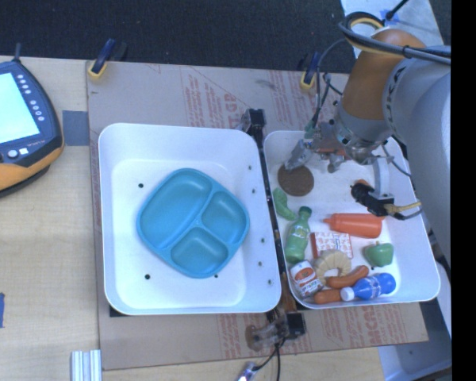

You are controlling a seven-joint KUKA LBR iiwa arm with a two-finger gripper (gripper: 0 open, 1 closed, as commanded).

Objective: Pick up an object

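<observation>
My gripper (314, 160) hangs over the far end of the right bin (425, 268), open, with nothing between its fingers. Its left fingertip is just above a brown round disc (296, 181). Nearer the front lie a green bottle (298, 235), a curved green vegetable (284, 205), an orange carrot (354, 225), a green pepper (378, 253), a pale ring-shaped pastry (333, 263), sausages (345, 279), a small can (303, 275) and a blue-and-white bottle (370, 286).
The left bin (119, 284) holds a blue divided plate (193, 222). A black cable piece (371, 198) from the arm dangles over the right bin. A tablet-like pendant (12, 125) lies on the bench at far left. Clamps (103, 58) hold the board.
</observation>
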